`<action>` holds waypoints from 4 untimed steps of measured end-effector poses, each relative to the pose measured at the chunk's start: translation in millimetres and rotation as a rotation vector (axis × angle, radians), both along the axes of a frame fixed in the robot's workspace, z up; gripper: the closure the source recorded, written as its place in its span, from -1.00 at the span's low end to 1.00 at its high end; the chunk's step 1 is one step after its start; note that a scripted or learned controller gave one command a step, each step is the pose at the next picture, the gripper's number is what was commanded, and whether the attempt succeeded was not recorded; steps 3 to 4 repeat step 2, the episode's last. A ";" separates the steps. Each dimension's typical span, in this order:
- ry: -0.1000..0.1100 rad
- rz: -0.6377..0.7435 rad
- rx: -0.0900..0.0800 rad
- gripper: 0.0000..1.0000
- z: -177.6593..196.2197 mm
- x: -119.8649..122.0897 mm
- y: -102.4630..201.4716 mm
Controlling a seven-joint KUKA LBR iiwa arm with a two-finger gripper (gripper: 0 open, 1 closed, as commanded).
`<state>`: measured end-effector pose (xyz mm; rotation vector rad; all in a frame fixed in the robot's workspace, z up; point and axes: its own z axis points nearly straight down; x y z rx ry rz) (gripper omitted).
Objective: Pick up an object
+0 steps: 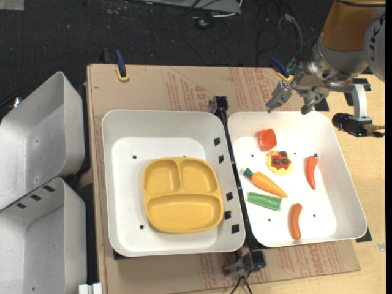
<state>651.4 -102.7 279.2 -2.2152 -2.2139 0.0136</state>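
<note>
The right bin (343, 164) holds several toy foods: a red pepper piece (267, 139), a small yellow tart with dark berries (279, 162), a red chili (312, 171), a carrot (266, 182), a green bean pod (264, 201) and a sausage (296, 221). My gripper (290, 101) hangs above the bin's far edge, open, with nothing between its fingers. It is above and behind the red pepper piece, apart from every item.
The left bin (122, 164) holds a yellow divided plate (182, 195). A black divider (228, 164) runs between the bins. White containers (37, 164) stand at the far left. Blue clamps (122, 69) hold the board's back edge.
</note>
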 end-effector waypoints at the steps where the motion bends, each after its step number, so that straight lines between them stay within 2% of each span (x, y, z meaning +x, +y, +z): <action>1: -0.013 0.002 -0.002 -1.00 7.8 1.8 0.2; 2: -0.010 0.000 -0.001 -1.00 -34.5 3.2 -1.6; 4: -0.010 0.000 -0.001 -1.00 -34.5 3.2 -1.6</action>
